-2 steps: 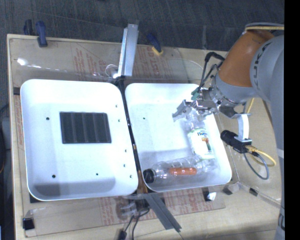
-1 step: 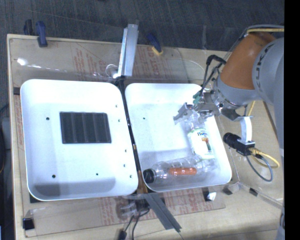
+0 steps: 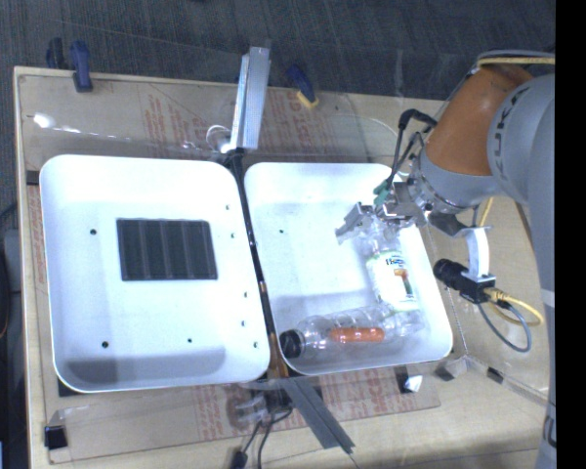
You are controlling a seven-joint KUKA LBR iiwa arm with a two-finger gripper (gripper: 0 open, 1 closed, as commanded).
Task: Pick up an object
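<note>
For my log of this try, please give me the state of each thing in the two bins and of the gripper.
Clear bottle with black cap: lying on its side, near edge of the right bin.
White bottle: lying flat, by the right wall.
Gripper: low in the right bin, above the white bottle's top end.
Left bin: dark grate in its floor.

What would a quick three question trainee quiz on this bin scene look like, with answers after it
1. True or false: the dark grille panel lies in the left bin.
2. Which bin does the end effector hover over? A left, B right.
3. Fill in: the clear bottle with the black cap lies along the right bin's ____ wall, below the white-labelled bottle.

Key: 1 true; 2 B; 3 near (bottom of the camera view).
</note>
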